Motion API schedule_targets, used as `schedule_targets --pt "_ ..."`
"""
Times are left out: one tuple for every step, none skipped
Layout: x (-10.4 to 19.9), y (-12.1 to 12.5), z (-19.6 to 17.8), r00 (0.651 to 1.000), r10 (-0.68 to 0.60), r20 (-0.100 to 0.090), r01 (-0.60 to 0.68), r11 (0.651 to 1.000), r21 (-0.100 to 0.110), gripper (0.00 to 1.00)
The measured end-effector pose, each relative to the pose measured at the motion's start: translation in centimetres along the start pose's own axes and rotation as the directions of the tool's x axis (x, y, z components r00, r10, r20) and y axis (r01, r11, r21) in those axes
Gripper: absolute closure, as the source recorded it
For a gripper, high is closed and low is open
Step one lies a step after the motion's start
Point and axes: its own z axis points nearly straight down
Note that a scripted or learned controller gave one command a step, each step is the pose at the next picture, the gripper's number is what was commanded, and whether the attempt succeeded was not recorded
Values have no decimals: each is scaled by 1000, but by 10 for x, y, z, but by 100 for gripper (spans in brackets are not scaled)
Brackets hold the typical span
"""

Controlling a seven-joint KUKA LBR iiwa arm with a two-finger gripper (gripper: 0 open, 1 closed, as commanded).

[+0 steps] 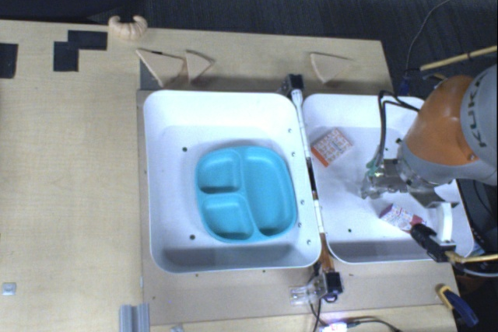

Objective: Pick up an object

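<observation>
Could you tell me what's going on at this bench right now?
A robot arm reaches from the right into the right bin, its gripper low over the bin floor. A small patterned packet lies near the bin's far left, and another small wrapped item lies just beside the arm. Nothing is visibly held. The left bin holds a blue divided tray.

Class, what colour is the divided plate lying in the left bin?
Light blue (turquoise); the divided plate shows clearly in the camera view.
</observation>
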Motion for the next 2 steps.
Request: schedule_targets --pt "-62 24 -15 1000 1 -1 -1 1000 11 100" --pt "26 86 -59 1000 -3 -4 3 1000 10 100"
